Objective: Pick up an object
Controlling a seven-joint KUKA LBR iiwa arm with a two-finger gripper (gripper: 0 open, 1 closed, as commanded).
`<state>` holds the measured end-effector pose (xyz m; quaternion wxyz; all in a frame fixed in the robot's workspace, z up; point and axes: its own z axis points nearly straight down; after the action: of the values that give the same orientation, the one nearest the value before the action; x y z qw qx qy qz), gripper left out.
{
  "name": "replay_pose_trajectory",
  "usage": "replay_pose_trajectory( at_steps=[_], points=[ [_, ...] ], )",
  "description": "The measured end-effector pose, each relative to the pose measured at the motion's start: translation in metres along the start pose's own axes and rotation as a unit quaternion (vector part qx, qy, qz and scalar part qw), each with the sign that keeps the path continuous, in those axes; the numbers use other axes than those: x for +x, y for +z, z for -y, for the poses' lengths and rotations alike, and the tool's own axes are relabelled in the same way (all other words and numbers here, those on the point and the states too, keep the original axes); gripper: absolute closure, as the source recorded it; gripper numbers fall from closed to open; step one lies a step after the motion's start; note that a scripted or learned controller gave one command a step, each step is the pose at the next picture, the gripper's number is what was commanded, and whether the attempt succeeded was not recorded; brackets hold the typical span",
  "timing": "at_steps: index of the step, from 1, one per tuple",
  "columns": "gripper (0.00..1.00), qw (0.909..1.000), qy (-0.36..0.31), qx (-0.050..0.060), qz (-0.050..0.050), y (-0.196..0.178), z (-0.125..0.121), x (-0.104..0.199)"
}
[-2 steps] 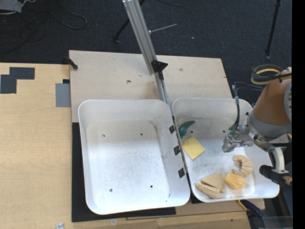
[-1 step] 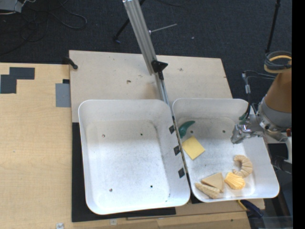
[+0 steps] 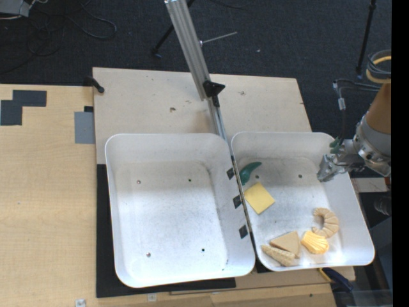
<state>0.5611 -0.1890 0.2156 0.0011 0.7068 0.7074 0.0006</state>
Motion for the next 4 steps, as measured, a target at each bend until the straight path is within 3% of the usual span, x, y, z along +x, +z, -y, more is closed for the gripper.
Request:
replay_pose_trajectory(
  at_steps=[1,4],
  points=[
    [1.00,1.0000,-0.001,-0.001,0.000,-0.061,-0.001,0.006],
    [1.00,1.0000,-0.001,0.004,-0.002,-0.030,0.016,0.157]
  ],
)
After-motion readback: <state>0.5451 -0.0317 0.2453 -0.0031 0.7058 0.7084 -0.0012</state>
